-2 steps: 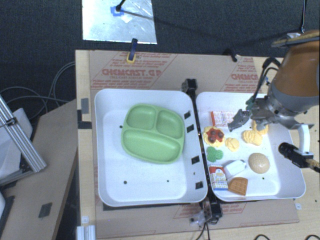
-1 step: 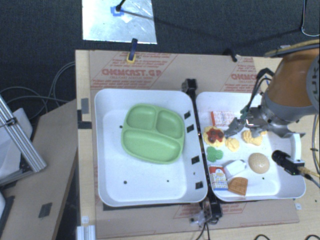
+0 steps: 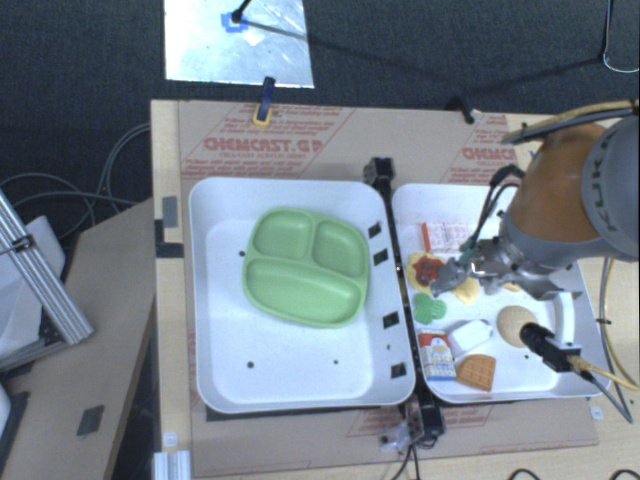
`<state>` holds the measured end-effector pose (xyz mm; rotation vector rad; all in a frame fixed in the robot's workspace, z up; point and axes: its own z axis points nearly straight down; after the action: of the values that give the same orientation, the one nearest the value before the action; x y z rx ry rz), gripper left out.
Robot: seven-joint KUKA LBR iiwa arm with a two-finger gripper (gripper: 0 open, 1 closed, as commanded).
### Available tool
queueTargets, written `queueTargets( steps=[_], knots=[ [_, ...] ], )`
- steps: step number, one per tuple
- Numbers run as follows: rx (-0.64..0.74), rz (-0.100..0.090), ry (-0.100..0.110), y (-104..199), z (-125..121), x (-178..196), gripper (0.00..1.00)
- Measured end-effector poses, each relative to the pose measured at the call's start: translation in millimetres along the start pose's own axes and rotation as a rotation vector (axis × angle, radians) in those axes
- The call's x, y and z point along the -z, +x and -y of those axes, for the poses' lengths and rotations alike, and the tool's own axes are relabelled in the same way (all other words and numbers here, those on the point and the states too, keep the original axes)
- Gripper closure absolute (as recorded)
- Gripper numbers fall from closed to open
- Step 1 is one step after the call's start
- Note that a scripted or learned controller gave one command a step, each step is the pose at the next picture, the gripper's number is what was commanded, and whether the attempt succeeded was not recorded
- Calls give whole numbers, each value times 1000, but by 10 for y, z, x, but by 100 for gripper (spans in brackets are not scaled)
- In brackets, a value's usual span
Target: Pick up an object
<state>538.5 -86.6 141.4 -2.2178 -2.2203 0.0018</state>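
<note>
**Gripper down among the toy food in the right bin**

The small items sit crowded in the right bin [image 3: 575, 388]: a red piece [image 3: 427, 268] and a yellow piece [image 3: 465, 290] near the middle, a green round piece [image 3: 430, 310] just below them, a red-and-white packet [image 3: 435, 353] beside a waffle-like orange square [image 3: 477, 371] near the front edge, a white block [image 3: 470, 336] and a tan bun-shaped piece [image 3: 516, 322]. A printed card [image 3: 443, 236] lies toward the back.

The gripper [image 3: 452, 273] hangs low over the red and yellow pieces, apparently touching or just above them. From here I cannot tell how far its fingers are spread, or whether anything sits between them. The arm [image 3: 565, 193] reaches in from the right.

The left bin [image 3: 215, 368] holds a green divided tray [image 3: 305, 266], lying flat near its centre.
</note>
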Motion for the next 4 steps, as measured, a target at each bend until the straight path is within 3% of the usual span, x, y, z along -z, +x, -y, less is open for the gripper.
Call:
queueTargets(
  steps=[1, 2, 4],
  knots=[
    [-1, 1, -2, 3, -4, -518, 0],
    [0, 1, -6, 2, -16, -388, 100],
    [3, 2, -5, 33, -66, 629, 100]
  ],
)
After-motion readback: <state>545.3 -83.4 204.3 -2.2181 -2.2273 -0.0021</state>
